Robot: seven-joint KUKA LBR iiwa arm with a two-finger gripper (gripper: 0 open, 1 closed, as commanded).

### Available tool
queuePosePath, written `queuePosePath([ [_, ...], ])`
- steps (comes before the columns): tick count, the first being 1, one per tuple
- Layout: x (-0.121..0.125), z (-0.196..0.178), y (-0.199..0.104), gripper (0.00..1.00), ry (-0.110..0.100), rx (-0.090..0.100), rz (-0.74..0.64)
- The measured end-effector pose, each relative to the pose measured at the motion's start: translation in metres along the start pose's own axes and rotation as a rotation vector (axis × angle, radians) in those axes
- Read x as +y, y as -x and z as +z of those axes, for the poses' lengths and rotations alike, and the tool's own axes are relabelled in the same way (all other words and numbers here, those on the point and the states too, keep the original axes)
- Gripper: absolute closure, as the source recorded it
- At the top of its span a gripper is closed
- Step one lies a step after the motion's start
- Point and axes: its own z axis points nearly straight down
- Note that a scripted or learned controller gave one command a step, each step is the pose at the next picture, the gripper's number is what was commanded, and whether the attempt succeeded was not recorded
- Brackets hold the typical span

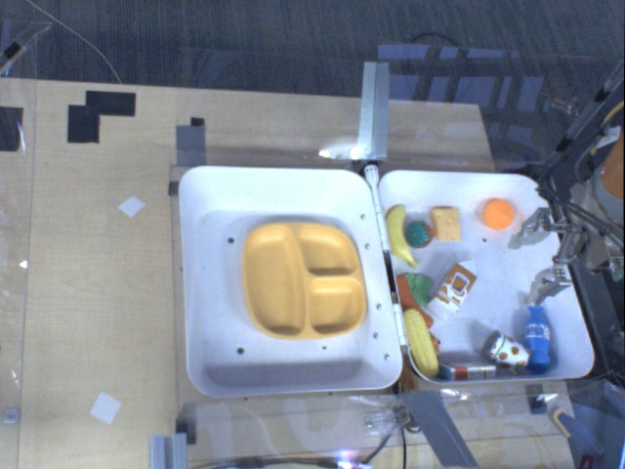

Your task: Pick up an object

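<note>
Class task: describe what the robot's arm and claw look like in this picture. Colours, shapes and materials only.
The claw has two pale, silvery metal fingers with jointed, angular links, mounted on a darker grey and black wrist. Behind it, at the view's right edge, part of the arm shows an orange patch with dark cabling or struts above it.

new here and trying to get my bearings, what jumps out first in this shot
The big yellow divided tray sits alone in the middle of the left bin. The right bin holds a scatter of small things: an orange ball at the far side, a banana by the shared wall, a blue bottle at the near right. The gripper hangs open over its right edge.
</note>
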Motion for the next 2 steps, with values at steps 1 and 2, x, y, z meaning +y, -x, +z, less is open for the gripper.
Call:
queuePosePath([
  [1,0.023,0.092,0.129,0.0,0.005,0.011,0.088],
  [2,0.067,0.112,0.106,0.0,0.002,-0.003,0.192],
])
